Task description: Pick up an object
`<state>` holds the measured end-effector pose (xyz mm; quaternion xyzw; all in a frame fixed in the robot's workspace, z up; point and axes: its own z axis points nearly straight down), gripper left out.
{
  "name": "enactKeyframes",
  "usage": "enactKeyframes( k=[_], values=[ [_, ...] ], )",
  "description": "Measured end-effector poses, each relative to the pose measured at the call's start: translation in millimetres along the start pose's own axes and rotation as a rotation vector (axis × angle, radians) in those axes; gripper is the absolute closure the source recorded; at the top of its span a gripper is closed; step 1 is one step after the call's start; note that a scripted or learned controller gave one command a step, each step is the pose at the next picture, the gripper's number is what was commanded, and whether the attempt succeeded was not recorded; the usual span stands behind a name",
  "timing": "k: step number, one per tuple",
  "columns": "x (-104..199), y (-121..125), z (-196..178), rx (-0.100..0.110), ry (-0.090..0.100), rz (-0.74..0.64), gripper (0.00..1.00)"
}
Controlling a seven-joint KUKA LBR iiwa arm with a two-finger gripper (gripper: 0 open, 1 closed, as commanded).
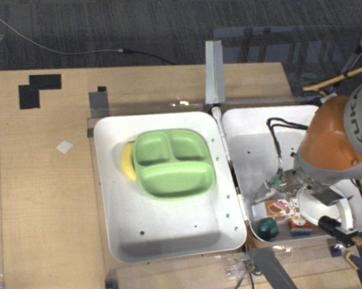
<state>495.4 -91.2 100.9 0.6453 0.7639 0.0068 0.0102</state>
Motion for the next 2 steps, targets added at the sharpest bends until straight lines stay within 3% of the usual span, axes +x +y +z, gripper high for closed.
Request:
enactKeyframes(
  k=[1,2],
  values=[
    [-0.4,-0.6,10.6,-0.001,0.002,-0.140,0.00],
    [-24.6,-6.6,11.3,0.005,0.003,-0.139,0.00]
  ],
)
